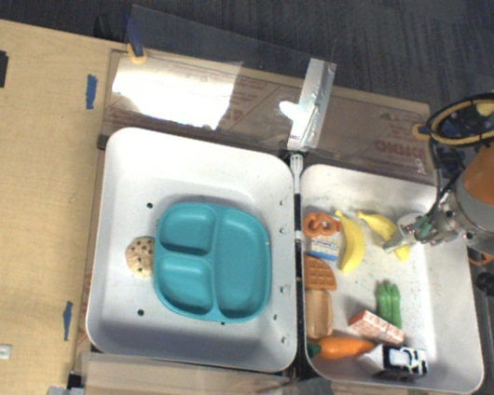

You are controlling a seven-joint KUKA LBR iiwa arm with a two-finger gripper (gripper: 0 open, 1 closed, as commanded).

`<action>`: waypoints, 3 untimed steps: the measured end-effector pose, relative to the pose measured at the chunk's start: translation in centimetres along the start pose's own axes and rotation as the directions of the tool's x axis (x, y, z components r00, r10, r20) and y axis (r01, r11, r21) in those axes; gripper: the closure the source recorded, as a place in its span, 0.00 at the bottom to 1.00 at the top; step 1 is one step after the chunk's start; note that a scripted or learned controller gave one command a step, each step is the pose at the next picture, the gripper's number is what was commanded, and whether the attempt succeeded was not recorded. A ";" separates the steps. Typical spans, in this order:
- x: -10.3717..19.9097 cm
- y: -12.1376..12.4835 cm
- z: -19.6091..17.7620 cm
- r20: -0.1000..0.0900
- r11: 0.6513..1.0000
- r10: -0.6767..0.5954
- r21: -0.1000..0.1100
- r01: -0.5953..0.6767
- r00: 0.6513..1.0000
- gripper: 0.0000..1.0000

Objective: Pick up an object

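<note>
At the near edge of my right bin (472, 345) a small black-and-white toy car (404, 360) sits beside an orange carrot (342, 348), which lies along the front wall with its tip toward the divider. Just behind them rests a red-and-white packet (377, 327), tilted, and next to it a green pepper-like piece (388, 302) stands apart on the bare white floor. Along the divider a brown bread-like piece (317, 301) stretches front to back, with a small blue-and-white carton (323, 248) and an orange pretzel-shaped toy (321, 223) behind it. A yellow banana (352, 242) lies just beside those, and a second yellow piece (377, 224) sits further back, near my pincer (408, 234). My pincer hangs low over the back of this bin, close to that yellow piece and a small yellow scrap (400, 252); I cannot tell how it stands or whether it has anything. In the left bin (120, 217) a teal divided plate (214, 260) lies in the middle, and a speckled cookie (140, 254) touches its left rim
</note>
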State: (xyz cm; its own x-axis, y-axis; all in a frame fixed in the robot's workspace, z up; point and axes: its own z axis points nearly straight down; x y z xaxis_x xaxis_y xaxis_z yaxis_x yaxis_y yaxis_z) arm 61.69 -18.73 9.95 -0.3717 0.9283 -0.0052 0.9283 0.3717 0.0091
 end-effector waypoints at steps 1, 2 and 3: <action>2.5 6.8 -10.2 -0.001 0.985 0.174 0.000 -0.174 0.985 1.00; 1.3 3.0 -1.5 -0.007 0.999 0.043 0.015 -0.043 0.999 1.00; 5.1 7.5 -8.4 -0.001 1.000 0.019 -0.002 -0.019 1.000 1.00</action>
